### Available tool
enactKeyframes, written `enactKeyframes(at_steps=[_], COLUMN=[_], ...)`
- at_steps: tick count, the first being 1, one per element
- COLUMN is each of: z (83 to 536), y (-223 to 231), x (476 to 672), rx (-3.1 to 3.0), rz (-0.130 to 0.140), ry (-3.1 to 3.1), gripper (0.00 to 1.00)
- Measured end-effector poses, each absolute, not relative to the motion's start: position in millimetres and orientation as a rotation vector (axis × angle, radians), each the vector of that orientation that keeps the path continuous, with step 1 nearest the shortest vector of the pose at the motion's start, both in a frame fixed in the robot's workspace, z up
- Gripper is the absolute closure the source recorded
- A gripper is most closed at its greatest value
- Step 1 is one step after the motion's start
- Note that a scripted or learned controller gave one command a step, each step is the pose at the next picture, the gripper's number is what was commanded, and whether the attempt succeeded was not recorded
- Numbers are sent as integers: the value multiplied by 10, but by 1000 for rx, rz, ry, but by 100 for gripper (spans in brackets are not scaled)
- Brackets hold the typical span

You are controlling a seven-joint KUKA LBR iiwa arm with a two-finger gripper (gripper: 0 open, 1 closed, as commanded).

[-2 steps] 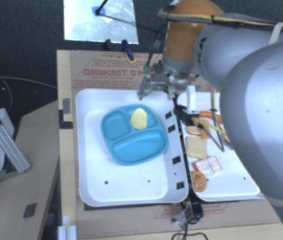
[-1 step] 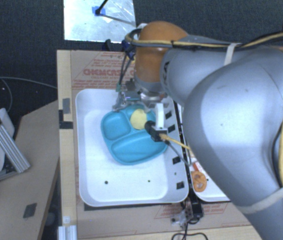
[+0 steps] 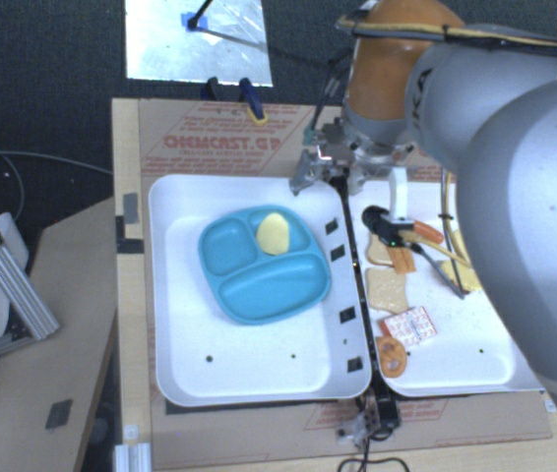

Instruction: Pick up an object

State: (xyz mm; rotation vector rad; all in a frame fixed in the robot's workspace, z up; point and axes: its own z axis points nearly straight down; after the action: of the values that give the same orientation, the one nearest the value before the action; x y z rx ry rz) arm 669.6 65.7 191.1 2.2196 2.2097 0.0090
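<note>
My gripper (image 3: 324,172) hangs over the far end of the divider between the two white bins, under the orange band of the wrist. Nothing shows between its tips. In the left bin (image 3: 175,362) lies a blue divided plate (image 3: 264,283) with a small yellow fruit (image 3: 273,233) in its upper right compartment. The right bin (image 3: 475,357) holds several small things: two tan cracker slices (image 3: 388,289), an orange stick (image 3: 427,232), a red and white packet (image 3: 411,327), an orange ring (image 3: 392,355) and a yellowish piece (image 3: 462,270).
The big grey arm covers the right bin's right side and far corner. Behind the bins lie cardboard (image 3: 219,136) with a blue clip (image 3: 252,99) and a shiny sheet (image 3: 197,28). A metal frame (image 3: 3,273) stands at the left.
</note>
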Motion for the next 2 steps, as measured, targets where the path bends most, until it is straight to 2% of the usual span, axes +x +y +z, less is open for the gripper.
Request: enactKeyframes(at_steps=[1, 2], z=[981, 1057], y=[1105, 1098], x=[6700, 6696], rx=[2218, 2217], rz=[5, 4], ry=[2221, 2223], gripper=[0, 100])
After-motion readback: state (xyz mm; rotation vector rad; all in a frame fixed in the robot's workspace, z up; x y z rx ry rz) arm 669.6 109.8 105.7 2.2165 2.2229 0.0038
